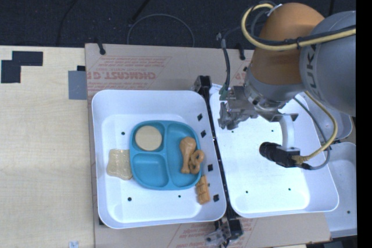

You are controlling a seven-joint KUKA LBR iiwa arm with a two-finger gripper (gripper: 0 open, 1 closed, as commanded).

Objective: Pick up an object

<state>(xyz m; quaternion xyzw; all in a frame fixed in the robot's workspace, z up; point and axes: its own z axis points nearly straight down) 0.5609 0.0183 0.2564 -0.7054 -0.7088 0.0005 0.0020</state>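
In the left bin lies a blue divided plate. It holds a round tan biscuit at its upper left and a brown drumstick-shaped piece at its right. A pale bread-like slice rests against the plate's left edge. A small orange-brown piece lies by the plate's lower right corner. My gripper hangs over the upper left part of the right bin, close to the divider between the bins, and I see nothing held in it.
The arm's orange band and grey wrist cover the right bin's upper part. A black cylindrical fitting with a yellow cable hangs over the right bin's middle. A black clamp strip runs between the bins.
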